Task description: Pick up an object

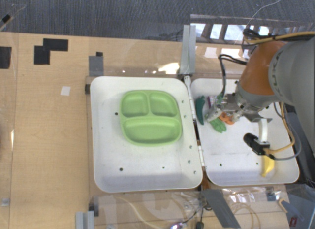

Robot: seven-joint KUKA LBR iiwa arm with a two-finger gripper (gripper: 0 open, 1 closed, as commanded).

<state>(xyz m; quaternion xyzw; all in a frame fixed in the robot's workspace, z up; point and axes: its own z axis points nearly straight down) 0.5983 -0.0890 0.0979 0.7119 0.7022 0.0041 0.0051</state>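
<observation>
In the right bin (236,169) my gripper (217,113) is down low near the left wall, with the grey arm and its orange band reaching in from the right. Directly beneath and beside it lie a light green object (218,126) and a small orange object (227,119). Just left of the gripper, a dark green object (199,109) rests against the bin's left wall. A yellow banana-like object (267,167) sits near the front right corner. The view does not show any of them between the fingers.
The left bin (106,164) holds a light green divided plate (150,117) at its middle. A metal divider post (187,50) stands behind the gap between the bins. The front half of the right bin has open floor.
</observation>
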